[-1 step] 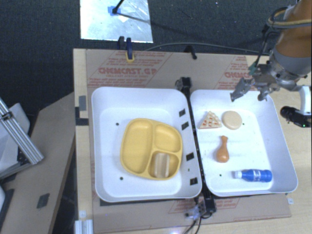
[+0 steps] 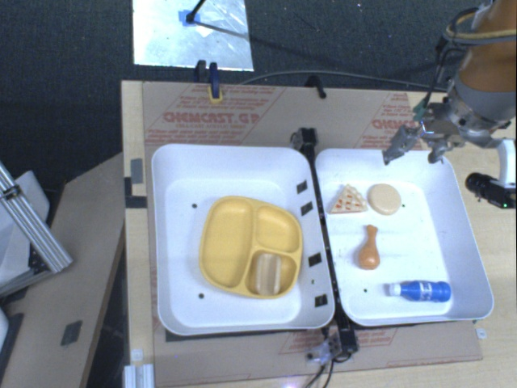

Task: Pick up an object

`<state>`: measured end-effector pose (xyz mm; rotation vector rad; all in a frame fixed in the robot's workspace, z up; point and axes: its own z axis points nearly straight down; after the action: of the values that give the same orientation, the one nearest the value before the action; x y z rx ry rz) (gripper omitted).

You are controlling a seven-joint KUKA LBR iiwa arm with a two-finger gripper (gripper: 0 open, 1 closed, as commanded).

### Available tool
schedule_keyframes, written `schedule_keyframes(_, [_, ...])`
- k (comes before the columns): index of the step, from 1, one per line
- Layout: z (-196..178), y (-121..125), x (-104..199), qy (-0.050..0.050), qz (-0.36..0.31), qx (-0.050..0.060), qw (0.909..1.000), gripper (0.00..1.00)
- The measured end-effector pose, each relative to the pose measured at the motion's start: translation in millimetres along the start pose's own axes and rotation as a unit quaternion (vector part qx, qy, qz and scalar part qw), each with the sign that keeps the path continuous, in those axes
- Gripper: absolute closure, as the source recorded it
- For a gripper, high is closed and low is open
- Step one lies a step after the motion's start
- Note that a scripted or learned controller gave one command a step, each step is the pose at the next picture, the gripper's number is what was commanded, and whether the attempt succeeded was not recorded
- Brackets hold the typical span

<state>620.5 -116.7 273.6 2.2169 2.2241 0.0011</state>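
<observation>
- I see the gripper (image 2: 417, 149) hanging over the far rim of the right bin (image 2: 460, 217), fingers spread wide w/ nothing between them.
- Landmark = right bin. Inside it, nearest the gripper: a round beige disc (image 2: 384, 199), just below the fingers but apart from them.
- Pizza-slice toy (image 2: 347, 200) sits just beside the disc, toward the divider between bins.
- Orange drumstick-shaped piece (image 2: 368, 247) lies mid-bin, nearer me than the disc.
- Blue bottle w/ white cap (image 2: 419, 291) lies on its side by the bin's near rim.
- Left bin (image 2: 174, 217) next door holds a yellow divided tray (image 2: 246, 245); a pale beige item (image 2: 266, 273) lies in its near compartment.
</observation>
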Motion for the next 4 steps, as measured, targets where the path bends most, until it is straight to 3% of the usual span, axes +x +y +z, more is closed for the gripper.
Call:
schedule_keyframes(1, [41,-1,-3,0.0,0.001,0.001,1.0,0.0])
schedule_keyframes(3, [166,2,-7,0.001,0.001,0.002,1.0,0.0])
schedule_keyframes(4, [151,5,-7,0.0,0.0,-0.002,1.0,1.0])
